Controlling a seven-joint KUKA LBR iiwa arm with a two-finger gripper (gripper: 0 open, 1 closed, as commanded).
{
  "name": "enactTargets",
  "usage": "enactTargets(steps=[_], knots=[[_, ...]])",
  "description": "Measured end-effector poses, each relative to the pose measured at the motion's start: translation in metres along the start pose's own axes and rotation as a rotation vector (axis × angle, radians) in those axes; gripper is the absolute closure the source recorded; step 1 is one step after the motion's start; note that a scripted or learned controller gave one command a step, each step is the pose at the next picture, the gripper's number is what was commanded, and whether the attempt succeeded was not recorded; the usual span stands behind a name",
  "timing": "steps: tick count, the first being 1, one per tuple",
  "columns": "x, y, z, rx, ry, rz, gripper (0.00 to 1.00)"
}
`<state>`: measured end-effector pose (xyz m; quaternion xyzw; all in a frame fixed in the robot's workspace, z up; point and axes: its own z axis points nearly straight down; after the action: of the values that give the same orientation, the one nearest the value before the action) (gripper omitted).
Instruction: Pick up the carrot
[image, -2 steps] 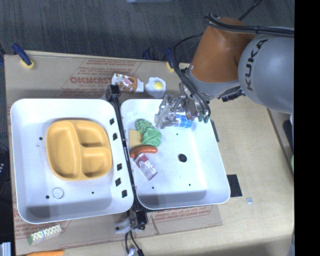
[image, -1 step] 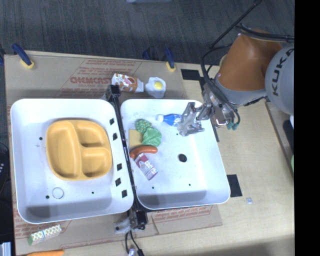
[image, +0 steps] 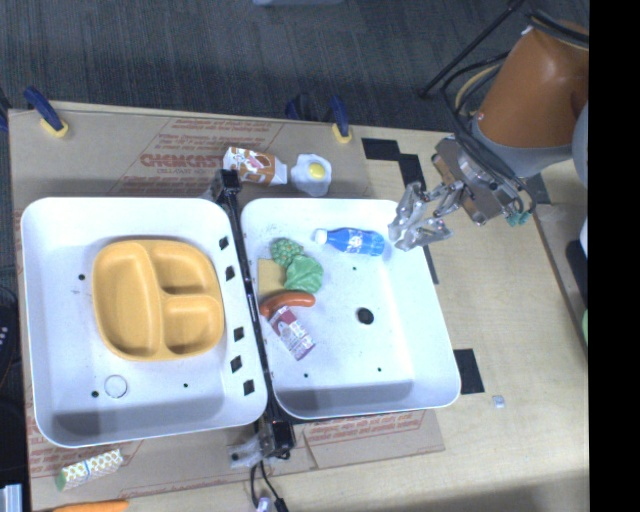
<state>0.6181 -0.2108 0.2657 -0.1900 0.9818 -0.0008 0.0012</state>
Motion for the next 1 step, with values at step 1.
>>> enactTargets(steps=[1], knots=[[0.0080, 0.0036, -0.0270, 0.000, 0.000, -0.319, 1.00]])
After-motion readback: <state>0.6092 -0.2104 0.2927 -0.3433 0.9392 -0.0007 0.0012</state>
